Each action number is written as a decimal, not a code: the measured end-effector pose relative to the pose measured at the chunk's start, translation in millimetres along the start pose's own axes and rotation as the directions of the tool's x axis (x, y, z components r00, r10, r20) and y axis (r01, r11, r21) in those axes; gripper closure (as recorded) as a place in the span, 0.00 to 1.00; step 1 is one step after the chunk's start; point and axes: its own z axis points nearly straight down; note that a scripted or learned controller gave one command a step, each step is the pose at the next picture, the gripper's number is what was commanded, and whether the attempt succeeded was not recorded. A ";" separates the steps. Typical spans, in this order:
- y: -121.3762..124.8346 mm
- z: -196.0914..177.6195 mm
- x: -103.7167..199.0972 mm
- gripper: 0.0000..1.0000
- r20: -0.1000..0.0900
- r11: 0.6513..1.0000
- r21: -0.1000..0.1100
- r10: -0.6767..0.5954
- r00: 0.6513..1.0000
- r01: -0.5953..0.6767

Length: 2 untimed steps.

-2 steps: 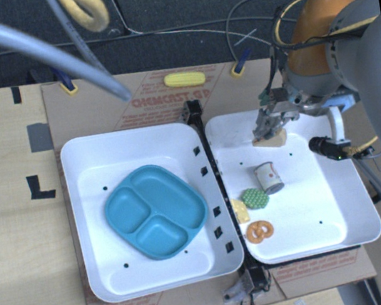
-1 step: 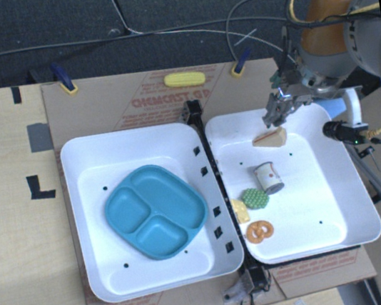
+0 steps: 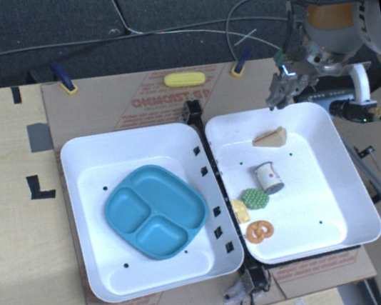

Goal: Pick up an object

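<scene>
The right bin (image 3: 322,162) holds a tan wedge of bread (image 3: 271,139), a small grey can (image 3: 268,177), a green knobbly piece (image 3: 256,198), a yellow piece (image 3: 240,211) and a pretzel (image 3: 259,231). My gripper (image 3: 279,95) hangs above the back rim of the right bin, up and to the right of the bread wedge. I see nothing between its dark fingers. The arm with its orange band reaches in from the upper right.
The left bin (image 3: 85,173) holds a blue divided tray (image 3: 155,210). A yellow banana-like object (image 3: 185,79) lies on the cardboard behind the bins. Blue-and-yellow clamps (image 3: 64,81) hold the cardboard's back edge. Cables loop across the dark background above.
</scene>
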 end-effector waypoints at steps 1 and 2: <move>-7.1 -2.5 51.9 1.00 -0.002 1.000 0.005 -0.003 1.000 0.003; -18.8 -3.6 104.1 1.00 -0.001 1.000 0.006 -0.002 1.000 0.002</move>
